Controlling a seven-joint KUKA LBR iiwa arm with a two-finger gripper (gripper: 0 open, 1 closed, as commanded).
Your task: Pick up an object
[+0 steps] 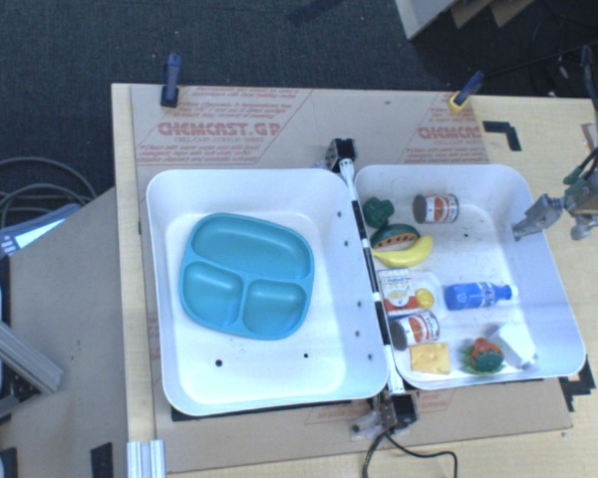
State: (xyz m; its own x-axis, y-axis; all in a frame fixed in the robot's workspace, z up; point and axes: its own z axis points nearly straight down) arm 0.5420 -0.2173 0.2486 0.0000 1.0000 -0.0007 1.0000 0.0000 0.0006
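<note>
Wooden bench (279, 118), two white bins (169, 267) side by side

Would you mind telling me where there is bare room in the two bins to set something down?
Left bin: a bare band around the blue divided plate, widest along its near edge. Right bin: bare floor at the far right, beyond the can and blue bottle. It is crowded along the divider, from the banana to the cheese.
</note>
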